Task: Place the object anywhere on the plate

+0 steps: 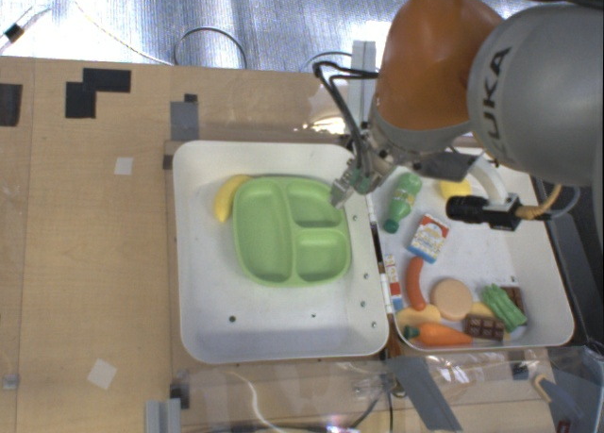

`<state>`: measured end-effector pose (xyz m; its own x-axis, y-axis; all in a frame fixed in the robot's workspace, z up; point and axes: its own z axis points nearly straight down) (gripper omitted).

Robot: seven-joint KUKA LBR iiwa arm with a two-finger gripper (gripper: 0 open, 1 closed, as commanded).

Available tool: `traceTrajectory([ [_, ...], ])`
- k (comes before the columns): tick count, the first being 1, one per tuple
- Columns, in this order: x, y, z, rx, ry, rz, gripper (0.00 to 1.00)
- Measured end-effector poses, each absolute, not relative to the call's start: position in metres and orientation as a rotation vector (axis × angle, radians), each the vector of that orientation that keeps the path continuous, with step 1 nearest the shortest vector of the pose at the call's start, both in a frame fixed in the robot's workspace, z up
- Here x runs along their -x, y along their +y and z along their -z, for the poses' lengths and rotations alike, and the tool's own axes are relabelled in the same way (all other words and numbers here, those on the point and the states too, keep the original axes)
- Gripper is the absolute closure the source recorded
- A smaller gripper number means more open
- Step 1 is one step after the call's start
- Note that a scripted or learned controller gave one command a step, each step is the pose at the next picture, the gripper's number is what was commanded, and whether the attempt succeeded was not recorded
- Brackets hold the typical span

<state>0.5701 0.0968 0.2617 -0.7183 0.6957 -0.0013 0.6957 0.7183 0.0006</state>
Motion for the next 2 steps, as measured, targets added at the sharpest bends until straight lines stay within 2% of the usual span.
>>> traceTrajectory([
  [1,-0.57,0.097,-0.261,-1.178,2.911,0.001,0.0],
  [2,-0.498,0.083,-0.18,-1.58,2.72,0.005,0.0],
])
